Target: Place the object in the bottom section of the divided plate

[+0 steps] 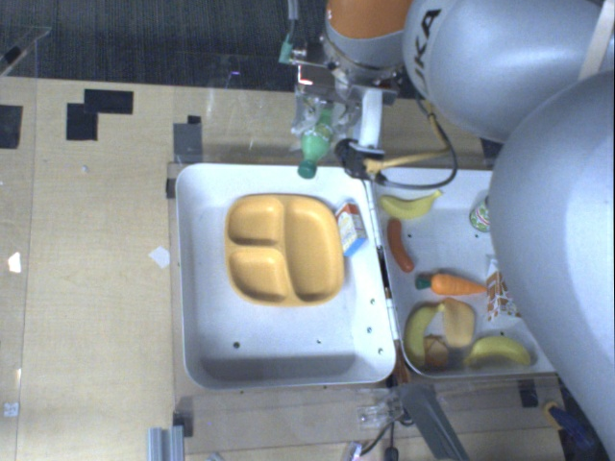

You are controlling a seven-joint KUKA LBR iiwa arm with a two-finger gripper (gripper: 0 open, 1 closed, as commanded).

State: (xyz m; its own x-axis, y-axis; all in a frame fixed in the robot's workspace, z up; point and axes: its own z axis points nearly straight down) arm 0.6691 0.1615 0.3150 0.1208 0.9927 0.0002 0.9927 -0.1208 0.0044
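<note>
Two white bins (192, 286) side by side on bench (86, 257). Left bin: yellow divided plate (284, 248), three sections, none occupied; small red-and-blue packet (351, 229) touching plate's right rim. Right bin (461, 192): banana (408, 204), sausage (400, 246), carrot (456, 284), more yellow fruit (500, 352) lower down.

Gripper (332, 128): above far rim of left bin, just beyond plate. Pinching a small green bottle-like object (313, 145); green body visible between the translucent fingers (306, 123), its lower end (307, 170) hanging over bin's far edge. Long axis roughly vertical in view, slightly tilted.

Key relation: plate below and slightly left of gripper in view, near, not touching. Bottom section judged to be the part of plate farthest from gripper, on near side of plate, past the other sections. Exact section boundaries hard to read at this slant; large section to right, two smaller to left.

Step judged: carry phase, object lifted, not yet over plate. Next move likely to call for travel across full plate toward viewer before lowering. Risk: release short, into a nearer section.
</note>
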